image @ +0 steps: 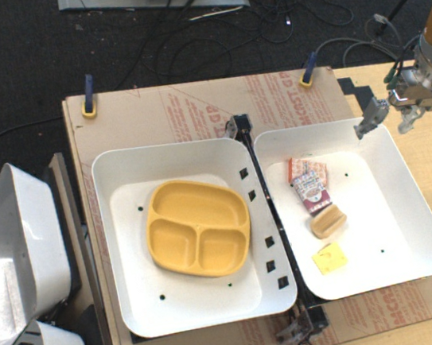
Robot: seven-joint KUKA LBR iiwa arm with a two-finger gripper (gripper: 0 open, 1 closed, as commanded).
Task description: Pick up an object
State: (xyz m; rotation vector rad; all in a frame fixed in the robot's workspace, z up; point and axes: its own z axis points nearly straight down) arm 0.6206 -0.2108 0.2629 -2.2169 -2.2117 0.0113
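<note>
The right bin [398, 205] holds a small red and white packet [309, 183], a tan block [328, 221] just below it, and a flat yellow piece [329, 257] nearer the front. My gripper [389, 118] hangs at the bin's far right corner, above the rim, well to the right of these objects. Its two fingers stand apart with nothing between them.
A yellow divided tray [198, 227] lies in the left bin [130, 245]. A black divider [268, 216] runs between the bins. White containers [17, 237] stand at the left edge. Cables lie on the dark floor behind the bench.
</note>
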